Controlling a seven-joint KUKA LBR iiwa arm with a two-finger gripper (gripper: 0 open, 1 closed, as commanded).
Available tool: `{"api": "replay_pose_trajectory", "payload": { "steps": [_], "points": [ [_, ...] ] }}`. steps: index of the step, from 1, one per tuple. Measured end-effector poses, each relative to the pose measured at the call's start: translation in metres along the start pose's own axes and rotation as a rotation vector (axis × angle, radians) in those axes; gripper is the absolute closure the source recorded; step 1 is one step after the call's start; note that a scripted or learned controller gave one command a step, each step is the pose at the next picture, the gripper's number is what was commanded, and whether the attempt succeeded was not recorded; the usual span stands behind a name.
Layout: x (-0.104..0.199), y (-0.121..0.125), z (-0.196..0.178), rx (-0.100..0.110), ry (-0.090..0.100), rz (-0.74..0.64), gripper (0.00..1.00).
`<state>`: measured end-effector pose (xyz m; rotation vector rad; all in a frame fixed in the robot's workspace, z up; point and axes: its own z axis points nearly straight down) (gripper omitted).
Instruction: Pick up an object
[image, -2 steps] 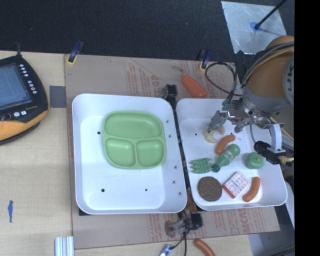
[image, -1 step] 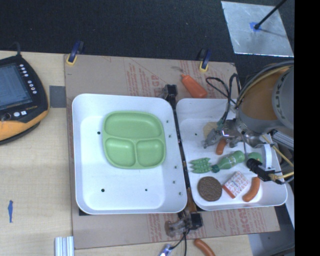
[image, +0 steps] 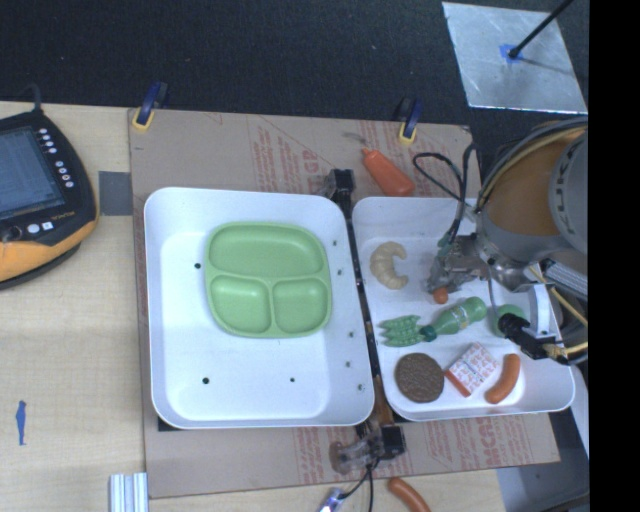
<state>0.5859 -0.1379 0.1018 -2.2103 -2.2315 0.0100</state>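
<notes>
The arm comes in from three o'clock, its orange band showing above the wrist, and the gripper sits low over the right bin, toward that bin's upper middle. Whether the jaws are open or closed I cannot tell — dark metal and cables blur the tips together, and nothing can be seen held between them.

Just below the gripper, at its six o'clock, lies a small orange piece (touching the tips or only close, I cannot say). At the gripper's nine o'clock rests a pale croissant. Lower in the same bin, a green bottle lies on its side, slanted, with a green leafy toy just beside its neck end at nine o'clock. Along the bin's bottom edge sit a brown round cookie, a small red-and-white packet at its three o'clock, and a sausage beyond that.

The left bin holds a green divided plate, lying flat in the upper half.

Outside the bins, an orange carrot lies on the cardboard at the right bin's twelve o'clock — and a teach pendant rests at the bench's far nine o'clock side.
</notes>
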Motion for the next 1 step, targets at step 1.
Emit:
{"api": "replay_pose_trajectory", "payload": {
  "steps": [1],
  "points": [
    [0.0797,0.0063,-0.0909,-0.003,0.004,0.004,1.00]
  ]
}}
